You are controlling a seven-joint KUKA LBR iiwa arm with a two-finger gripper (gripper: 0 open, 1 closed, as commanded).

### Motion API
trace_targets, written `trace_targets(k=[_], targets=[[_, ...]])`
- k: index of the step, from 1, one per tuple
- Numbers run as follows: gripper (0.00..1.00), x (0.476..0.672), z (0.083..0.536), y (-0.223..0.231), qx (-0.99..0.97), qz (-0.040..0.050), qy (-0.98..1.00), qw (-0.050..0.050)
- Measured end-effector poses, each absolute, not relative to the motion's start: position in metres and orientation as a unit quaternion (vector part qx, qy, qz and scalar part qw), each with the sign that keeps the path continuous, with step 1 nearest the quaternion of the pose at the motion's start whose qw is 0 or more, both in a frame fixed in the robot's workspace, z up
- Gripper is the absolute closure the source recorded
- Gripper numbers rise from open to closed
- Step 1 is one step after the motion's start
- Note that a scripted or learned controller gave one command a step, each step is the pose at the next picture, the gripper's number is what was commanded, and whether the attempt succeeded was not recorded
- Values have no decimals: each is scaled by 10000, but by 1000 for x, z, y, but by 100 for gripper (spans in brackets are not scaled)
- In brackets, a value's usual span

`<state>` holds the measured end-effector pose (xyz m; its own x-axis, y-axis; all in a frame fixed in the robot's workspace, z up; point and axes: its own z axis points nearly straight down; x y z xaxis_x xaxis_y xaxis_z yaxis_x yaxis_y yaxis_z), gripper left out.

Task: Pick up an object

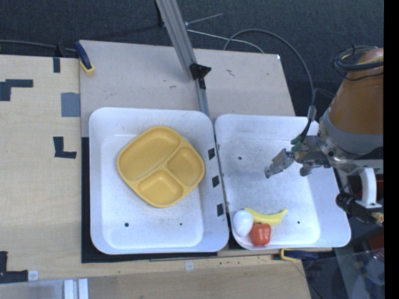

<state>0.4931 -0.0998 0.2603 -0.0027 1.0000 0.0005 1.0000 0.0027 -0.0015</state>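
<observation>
Gripper [278,164]: I can't tell its state, nothing visibly held.
Targets: banana [269,216], white egg [242,222], red pepper [261,233], right bin [249,129] near corner.
My approach: descend over the banana, avoid the bin wall.

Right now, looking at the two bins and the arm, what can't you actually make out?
- Tool: too small and dark in the camera view to tell if its fingers are open or shut.
- White ball: part of it is covered by the banana and the red pepper.
- Arm: cut off by the right edge.
- Yellow tray: fully clear.
</observation>
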Motion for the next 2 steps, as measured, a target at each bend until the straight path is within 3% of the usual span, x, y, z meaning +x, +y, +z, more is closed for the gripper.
trace_targets(k=[1,2], targets=[[0,493,260,-100,-7062,3,-7080,6],[0,486,199,-104,-7071,26,-7071,32]])
